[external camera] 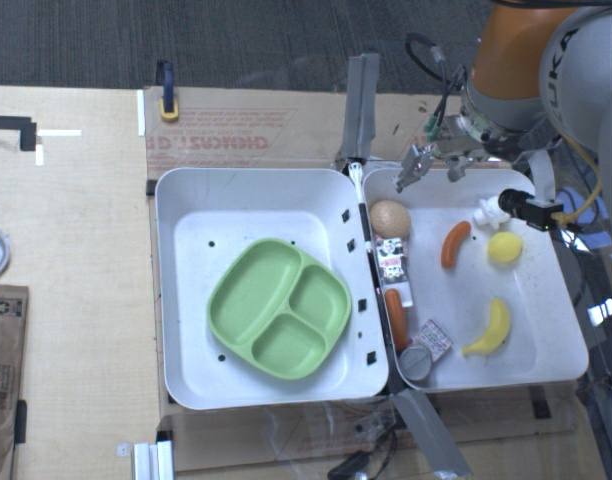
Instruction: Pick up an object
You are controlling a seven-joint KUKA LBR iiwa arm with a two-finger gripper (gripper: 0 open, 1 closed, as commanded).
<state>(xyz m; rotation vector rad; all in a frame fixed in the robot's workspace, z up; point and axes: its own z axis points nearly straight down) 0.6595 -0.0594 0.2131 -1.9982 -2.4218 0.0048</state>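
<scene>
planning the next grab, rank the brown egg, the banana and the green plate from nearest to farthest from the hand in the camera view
Measured from the hand at the right bin's top edge:
1. Brown egg, just below-left of it in the right bin's top corner.
2. Banana, low in the right bin.
3. Green plate, across in the left bin.

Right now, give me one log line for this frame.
hand: open, above right bin's far edge, holding nothing | right bin: egg, banana, lemon, two sausages | left bin: green plate | pick: not started
</scene>
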